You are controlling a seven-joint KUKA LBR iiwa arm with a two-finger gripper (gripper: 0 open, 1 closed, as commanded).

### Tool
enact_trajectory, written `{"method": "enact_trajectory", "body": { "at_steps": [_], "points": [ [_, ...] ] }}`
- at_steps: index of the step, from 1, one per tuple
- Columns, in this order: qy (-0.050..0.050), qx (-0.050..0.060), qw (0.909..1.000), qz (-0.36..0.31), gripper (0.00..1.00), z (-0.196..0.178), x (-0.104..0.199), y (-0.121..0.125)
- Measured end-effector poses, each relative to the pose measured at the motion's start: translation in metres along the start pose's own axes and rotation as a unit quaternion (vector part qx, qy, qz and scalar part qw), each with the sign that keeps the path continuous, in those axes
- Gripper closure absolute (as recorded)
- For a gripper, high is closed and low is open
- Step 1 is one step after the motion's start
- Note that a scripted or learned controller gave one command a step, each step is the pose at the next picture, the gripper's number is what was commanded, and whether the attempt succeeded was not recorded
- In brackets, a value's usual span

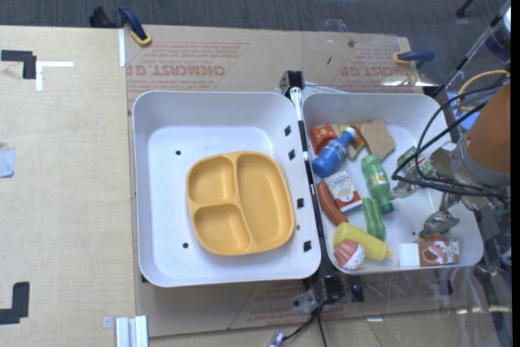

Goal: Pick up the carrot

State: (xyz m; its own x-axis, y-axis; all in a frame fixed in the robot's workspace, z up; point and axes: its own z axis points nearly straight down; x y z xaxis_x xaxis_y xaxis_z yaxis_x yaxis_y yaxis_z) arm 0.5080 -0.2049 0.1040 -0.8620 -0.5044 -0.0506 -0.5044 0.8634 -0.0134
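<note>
The carrot (328, 202) is a slim orange-red piece lying along the left wall of the right bin (406, 104), between the blue bottle (328, 156) and the yellow squeeze bottle (361, 240). My gripper (441, 222) hangs over the right side of that bin, just above a small printed card (439, 252). It is well to the right of the carrot and nothing shows in it. The orange band of the arm (496, 134) sits above it at the view's right.
The right bin also holds a green bottle (375, 179), a green vegetable (373, 217), a small carton (344, 190), a brown slice (377, 138) and a red-white ball (350, 256). The left bin (154, 199) carries a yellow divided plate (240, 203). Cables loop beside the arm.
</note>
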Motion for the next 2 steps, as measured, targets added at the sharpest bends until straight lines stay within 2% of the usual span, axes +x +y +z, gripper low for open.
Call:
{"method": "enact_trajectory", "body": {
  "at_steps": [1,2],
  "points": [
    [0.023,-0.003,0.9893,0.144,0.00,-0.100,-0.082,0.068],
    [0.019,-0.002,0.9990,0.041,0.00,0.000,-0.025,0.033]
  ]
}}
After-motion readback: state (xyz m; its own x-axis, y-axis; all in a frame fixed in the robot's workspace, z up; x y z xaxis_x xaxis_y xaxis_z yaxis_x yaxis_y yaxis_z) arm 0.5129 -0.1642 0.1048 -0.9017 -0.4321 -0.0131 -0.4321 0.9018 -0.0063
